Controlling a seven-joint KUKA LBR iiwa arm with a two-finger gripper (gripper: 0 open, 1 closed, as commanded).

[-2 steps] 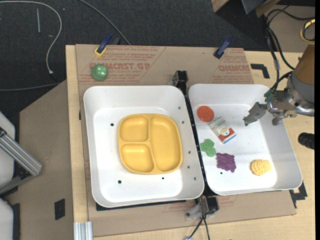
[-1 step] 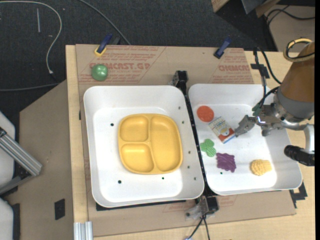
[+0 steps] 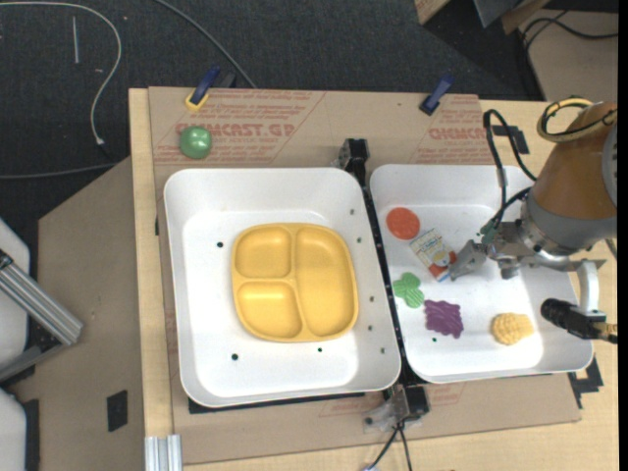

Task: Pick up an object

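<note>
A yellow three-part plate (image 3: 294,282) lay in the left bin (image 3: 196,214). A green ball (image 3: 195,142) sat on the cardboard (image 3: 294,126) behind that bin, near a blue-and-yellow clamp (image 3: 203,88); a second blue clamp (image 3: 437,94) gripped the cardboard's far edge. Cables (image 3: 98,86) trailed over dark carpet (image 3: 294,27).

One fixed camera looks down at a slant from above the surface (image 3: 294,116), taking in both bins (image 3: 196,292) whole from moderate height.
</note>
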